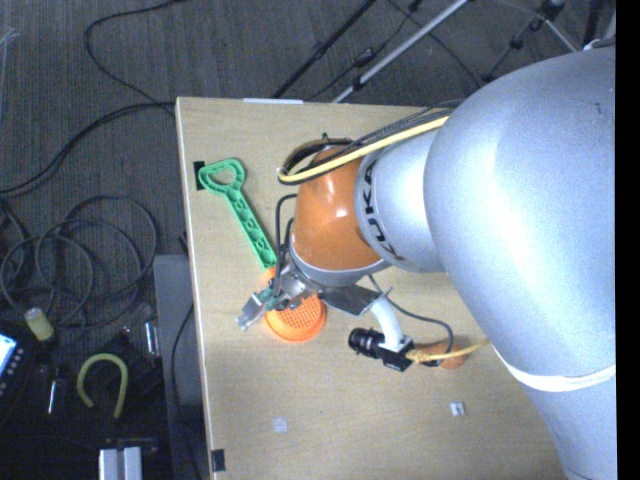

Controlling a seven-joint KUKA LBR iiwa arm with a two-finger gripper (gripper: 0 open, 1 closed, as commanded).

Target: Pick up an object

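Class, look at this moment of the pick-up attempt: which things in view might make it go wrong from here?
1. The tool sits at the edge of the orange object, so a grasp may slip off.
2. The green tool-shaped toy lies right beside the wrist and could get knocked.
3. The yellow cable loops loosely and might snag.

Overhead, slanted — close above bench (pixel 300 408)

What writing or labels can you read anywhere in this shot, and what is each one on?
"KU": dark letters running down the grey arm next to its orange band; the rest of the word curves out of sight.
The green tool, the orange object and the bench carry no readable text.
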